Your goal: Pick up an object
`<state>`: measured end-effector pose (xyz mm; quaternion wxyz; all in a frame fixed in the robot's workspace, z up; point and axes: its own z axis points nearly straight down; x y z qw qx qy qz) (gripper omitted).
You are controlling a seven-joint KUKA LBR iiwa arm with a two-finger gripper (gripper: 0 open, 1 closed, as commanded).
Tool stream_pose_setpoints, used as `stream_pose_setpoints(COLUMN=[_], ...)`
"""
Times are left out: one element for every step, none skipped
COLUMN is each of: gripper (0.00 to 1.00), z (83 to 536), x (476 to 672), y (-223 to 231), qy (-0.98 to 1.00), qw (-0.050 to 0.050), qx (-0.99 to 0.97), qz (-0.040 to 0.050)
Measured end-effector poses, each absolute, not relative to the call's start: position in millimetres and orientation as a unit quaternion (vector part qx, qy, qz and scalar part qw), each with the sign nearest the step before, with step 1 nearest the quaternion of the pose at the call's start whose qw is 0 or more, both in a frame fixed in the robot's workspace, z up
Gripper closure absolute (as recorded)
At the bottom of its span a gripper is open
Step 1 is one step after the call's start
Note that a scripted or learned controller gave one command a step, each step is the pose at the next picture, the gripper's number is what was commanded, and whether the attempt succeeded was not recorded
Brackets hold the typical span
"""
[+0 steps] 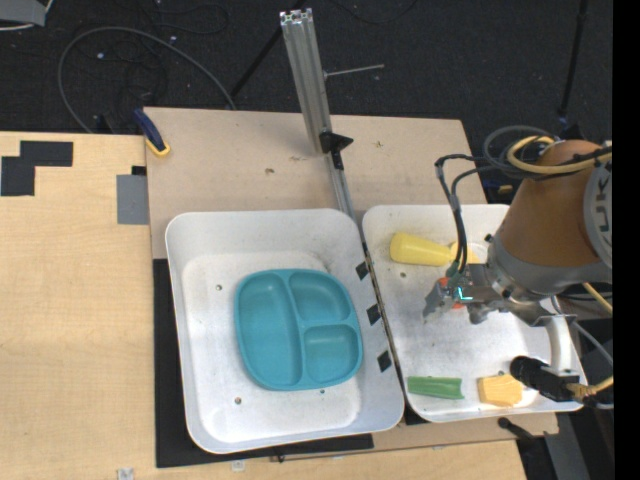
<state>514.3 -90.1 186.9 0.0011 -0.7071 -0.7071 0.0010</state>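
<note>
Camera view: I can't tell my claw's (447, 303) state; it hangs over the right bin (400, 268), which holds a yellow piece (418, 250), green block (435, 387) and orange-yellow chunk (500, 391). The left bin (200, 258) holds a teal divided plate (297, 328).

From here I get even, fairly bright overhead light on the table (250, 158); both white bins (200, 268) read clean, with only soft, thin shadows along their rims. Beyond the table the floor falls nearly black. The feed is slightly soft and grainy.
</note>
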Motion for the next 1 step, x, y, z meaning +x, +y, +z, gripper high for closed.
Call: stream_pose_setpoints(gripper=[0.00], z=[187.2], x=[514.5], y=[-90.2], qy=[-0.707], qw=[0.001], qx=[-0.707], qz=[0.0007])
